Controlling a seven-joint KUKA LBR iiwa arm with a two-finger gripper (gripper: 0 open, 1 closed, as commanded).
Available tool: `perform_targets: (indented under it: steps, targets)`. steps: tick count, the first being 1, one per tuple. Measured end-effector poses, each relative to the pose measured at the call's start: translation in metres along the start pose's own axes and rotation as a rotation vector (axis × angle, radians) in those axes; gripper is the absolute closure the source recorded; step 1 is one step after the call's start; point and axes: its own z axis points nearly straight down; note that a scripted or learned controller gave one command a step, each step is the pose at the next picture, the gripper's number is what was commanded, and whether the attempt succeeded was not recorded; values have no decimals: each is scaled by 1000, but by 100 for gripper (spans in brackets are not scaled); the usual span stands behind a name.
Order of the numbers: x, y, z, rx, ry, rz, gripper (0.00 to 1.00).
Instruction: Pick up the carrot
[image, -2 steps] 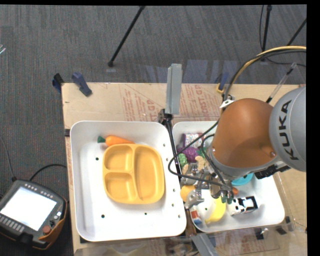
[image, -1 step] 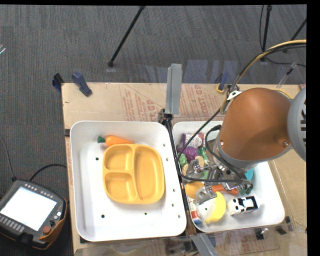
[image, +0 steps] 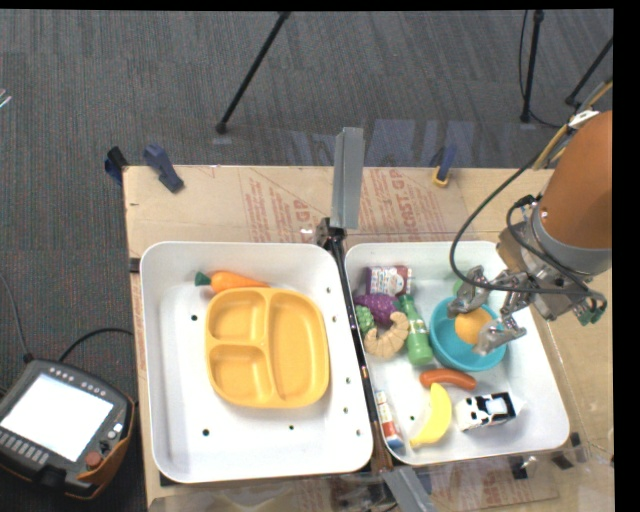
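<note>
The carrot (image: 238, 281), orange with a green top, lies in the left bin (image: 170, 400) against the far edge of a yellow divided plate (image: 267, 346). My gripper (image: 487, 313) is far from it, over the right bin (image: 545, 400), hanging above a blue bowl (image: 462, 347) that holds an orange fruit (image: 468, 326). Its fingers (image: 497, 336) stand open, apart on either side of the bowl's right part, and nothing is gripped between them. The grey wrist and orange band sit at the right edge.
The right bin also holds a purple can (image: 388, 279), grapes (image: 379, 306), a green bottle (image: 417, 335), a croissant (image: 387, 336), a sausage (image: 448, 379), a banana (image: 434, 416) and a toy car (image: 488, 409). A tablet (image: 55, 420) lies at the lower left.
</note>
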Motion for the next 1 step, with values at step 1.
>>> perform_targets:
  steps: [1]
  targets:
    - [40,36,98,-10,8,-236,100]
